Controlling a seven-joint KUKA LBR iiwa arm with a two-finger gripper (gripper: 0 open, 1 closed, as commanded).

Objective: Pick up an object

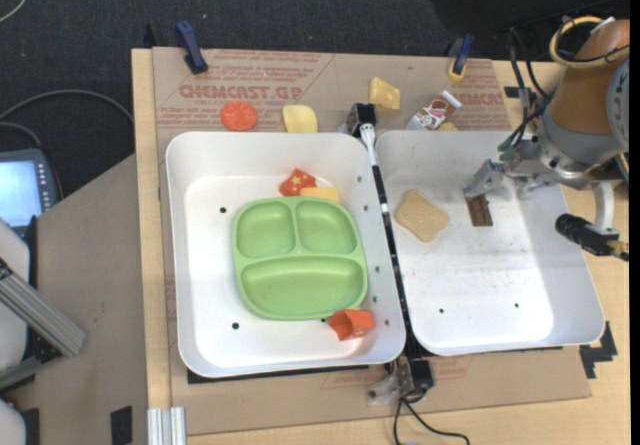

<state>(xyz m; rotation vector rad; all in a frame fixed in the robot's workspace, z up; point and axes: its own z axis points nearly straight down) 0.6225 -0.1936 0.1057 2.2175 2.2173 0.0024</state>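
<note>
The pincer (481,195) hung low in the right bin (560,323), and a small dark brown block (481,212) sat at its tip, but whether the pincer was open, closed or gripping that block could not be told from this slant. If the block was only pinched at one end, it seemed likely to twist free or be knocked along the bin floor toward the tan bread slice (421,216) just beside it. The block looked short, flat-sided, rectangular and dull
</note>
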